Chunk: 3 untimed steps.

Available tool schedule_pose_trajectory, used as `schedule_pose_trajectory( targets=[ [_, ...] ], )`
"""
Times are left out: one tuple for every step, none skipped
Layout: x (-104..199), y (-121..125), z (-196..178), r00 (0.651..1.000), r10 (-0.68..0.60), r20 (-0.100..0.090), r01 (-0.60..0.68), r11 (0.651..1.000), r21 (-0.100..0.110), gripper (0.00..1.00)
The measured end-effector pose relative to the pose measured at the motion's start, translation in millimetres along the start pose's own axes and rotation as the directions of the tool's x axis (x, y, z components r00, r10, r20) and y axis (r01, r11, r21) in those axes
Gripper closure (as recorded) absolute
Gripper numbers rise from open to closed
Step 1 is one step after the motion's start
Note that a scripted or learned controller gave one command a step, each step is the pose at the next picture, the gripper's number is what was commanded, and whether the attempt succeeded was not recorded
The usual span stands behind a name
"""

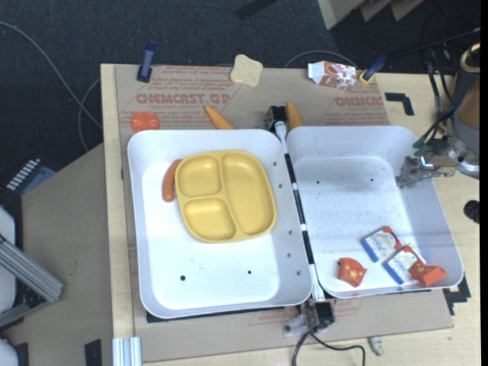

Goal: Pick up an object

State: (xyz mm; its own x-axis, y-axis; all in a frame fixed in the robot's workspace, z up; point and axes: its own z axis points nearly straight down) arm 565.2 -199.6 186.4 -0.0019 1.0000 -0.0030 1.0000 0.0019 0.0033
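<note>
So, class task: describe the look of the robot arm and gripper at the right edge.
The arm is grey metal with an orange-tan section above it. Dark cables run down beside it. The gripper is small, grey and metallic, its details too blurred to make out.
</note>
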Motion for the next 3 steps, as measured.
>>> schedule_pose_trajectory(
  targets=[
    [0, 0, 0, 1.0, 0.0, 0.0, 0.0, 1.0, 0.001, 0.0],
    [43, -56, 17, 1.0, 0.002, -0.004, -0.002, 1.0, 0.005, 0.0],
    [72, -86, 16, 1.0, 0.002, -0.004, -0.001, 1.0, 0.005, 0.0]
  ],
)
